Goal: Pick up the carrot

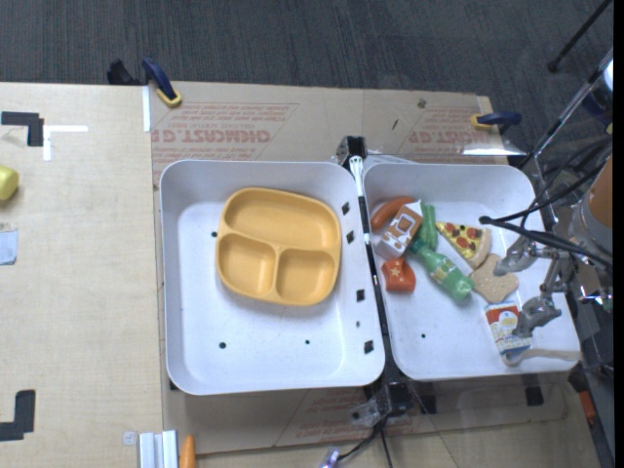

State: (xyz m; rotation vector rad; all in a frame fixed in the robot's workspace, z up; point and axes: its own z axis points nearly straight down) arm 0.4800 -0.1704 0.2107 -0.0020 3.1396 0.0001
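Two shallow white bins sit side by side on a tan bench, seen from above at a slant. The left bin (185, 359) holds a yellow plate (278, 246) with three compartments, lying flat near the bin's middle. The right bin (429, 354) holds a small heap of toy food in its upper half.

The carrot (391, 209), orange and stubby, lies at the top left of that heap, close to the wall where the two bins meet. Touching its lower edge is a small white and orange carton (399, 232). Below that sits a red tomato (399, 275). A green bottle (439, 264) lies slanted through the middle of the heap, with a pizza slice (465, 241) to its right and a tan slice of bread (493, 283) just beneath the pizza. A white carton with a red label (505, 331) lies apart, near the bin's right wall.

The gripper (534, 286) hangs over the right edge of the right bin, above the bread and the white carton, well apart from the carrot. Its metal fingers (520, 256) stand spread, with nothing between them. Dark cables run back from it toward the right.

On the bench's far left edge lies a yellow object (7, 182). Blue clamps (161, 81) pin cardboard behind the bins.
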